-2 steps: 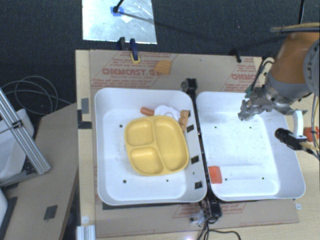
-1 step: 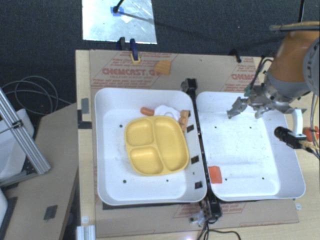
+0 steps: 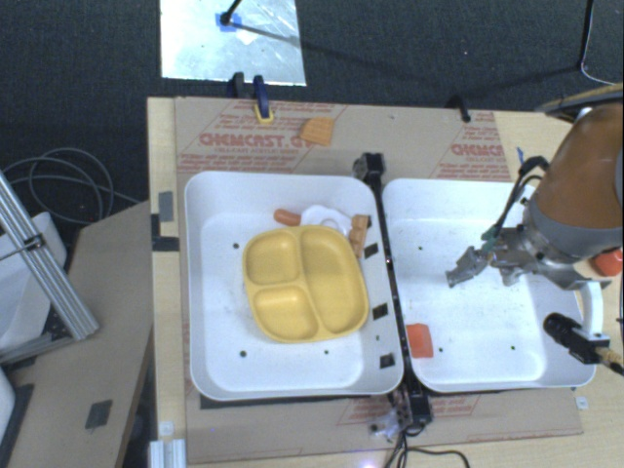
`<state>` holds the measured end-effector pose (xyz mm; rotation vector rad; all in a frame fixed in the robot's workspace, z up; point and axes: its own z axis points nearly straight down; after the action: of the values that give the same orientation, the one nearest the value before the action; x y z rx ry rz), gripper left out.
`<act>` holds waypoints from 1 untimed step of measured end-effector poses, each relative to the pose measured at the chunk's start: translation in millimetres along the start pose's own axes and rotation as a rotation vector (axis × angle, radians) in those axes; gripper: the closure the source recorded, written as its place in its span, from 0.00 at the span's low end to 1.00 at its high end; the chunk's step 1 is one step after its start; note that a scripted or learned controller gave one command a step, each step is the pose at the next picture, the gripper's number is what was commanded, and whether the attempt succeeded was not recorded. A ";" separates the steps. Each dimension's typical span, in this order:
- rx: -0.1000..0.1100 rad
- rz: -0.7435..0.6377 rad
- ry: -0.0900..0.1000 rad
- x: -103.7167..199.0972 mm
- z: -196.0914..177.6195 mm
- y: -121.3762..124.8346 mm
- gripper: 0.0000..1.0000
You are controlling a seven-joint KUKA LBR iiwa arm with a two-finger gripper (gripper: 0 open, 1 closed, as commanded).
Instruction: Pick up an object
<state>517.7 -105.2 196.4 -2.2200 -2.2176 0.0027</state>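
In the right bin (image 3: 487,354) a small red-orange block (image 3: 418,339) lies near the front left corner. My gripper (image 3: 462,275) hangs over the middle of that bin, pointing left, above and to the right of the block and apart from it. Nothing shows in its grasp. The left bin (image 3: 216,261) holds a yellow divided plate (image 3: 304,286). Behind the plate lie an orange sausage-shaped piece (image 3: 287,217), a white object (image 3: 323,217) and a small brown block (image 3: 359,232).
A black rail with clips (image 3: 378,261) runs between the two bins. On the cardboard behind them rest a tan piece (image 3: 317,131) and a blue and yellow clamp (image 3: 260,99). A cable (image 3: 429,453) trails at the front edge.
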 end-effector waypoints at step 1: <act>-0.011 -0.017 0.004 111.1 -66.3 -30.6 0.00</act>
<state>487.4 5.9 262.9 -2.2046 -2.2394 -0.0134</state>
